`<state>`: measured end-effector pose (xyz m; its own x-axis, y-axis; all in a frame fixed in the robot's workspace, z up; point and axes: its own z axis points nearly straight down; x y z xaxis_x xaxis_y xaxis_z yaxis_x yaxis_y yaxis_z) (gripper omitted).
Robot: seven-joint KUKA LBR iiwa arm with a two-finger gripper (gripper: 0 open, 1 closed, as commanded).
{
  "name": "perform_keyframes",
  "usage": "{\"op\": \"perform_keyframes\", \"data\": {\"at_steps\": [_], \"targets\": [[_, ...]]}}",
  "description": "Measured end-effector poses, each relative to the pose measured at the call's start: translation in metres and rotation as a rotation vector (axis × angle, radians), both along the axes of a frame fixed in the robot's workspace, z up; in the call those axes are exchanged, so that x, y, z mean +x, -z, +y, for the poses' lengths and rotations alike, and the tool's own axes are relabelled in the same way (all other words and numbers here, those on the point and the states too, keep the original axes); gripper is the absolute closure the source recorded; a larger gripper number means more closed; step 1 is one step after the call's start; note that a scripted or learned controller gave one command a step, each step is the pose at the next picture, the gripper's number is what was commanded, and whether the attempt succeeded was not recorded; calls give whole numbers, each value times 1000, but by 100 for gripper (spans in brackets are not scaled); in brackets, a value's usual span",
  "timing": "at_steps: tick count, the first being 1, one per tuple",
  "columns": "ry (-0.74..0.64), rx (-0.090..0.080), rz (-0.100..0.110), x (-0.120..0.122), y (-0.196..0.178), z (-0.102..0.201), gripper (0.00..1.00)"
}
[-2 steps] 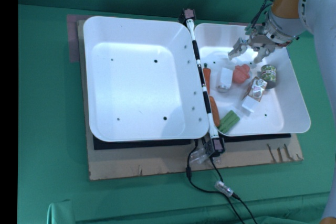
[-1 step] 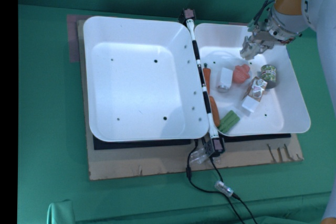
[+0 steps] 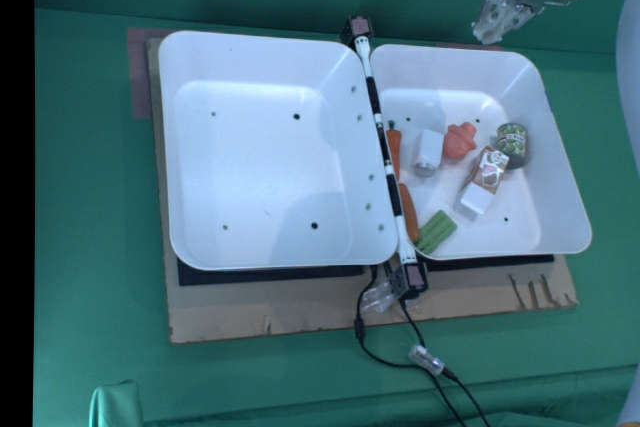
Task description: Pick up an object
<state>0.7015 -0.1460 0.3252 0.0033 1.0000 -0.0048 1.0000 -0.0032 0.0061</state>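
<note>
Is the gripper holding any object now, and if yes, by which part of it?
Nothing is held. The gripper hangs above the far edge of the right bin, with no object between its fingers.

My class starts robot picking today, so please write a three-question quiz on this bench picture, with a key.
1. True or false: the toys lie in the right bin.
2. Where is the hand? A) above the far rim of the right bin B) down among the toys C) over the left bin
3. Fill in: the green toy lies beside the lower ____.

Key: 1 true; 2 A; 3 carrot.
</note>
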Motion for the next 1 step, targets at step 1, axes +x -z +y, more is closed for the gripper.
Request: {"op": "perform_keyframes", "data": {"at_steps": [1], "targets": [[0,0,0,0,-40,19,100]]}}
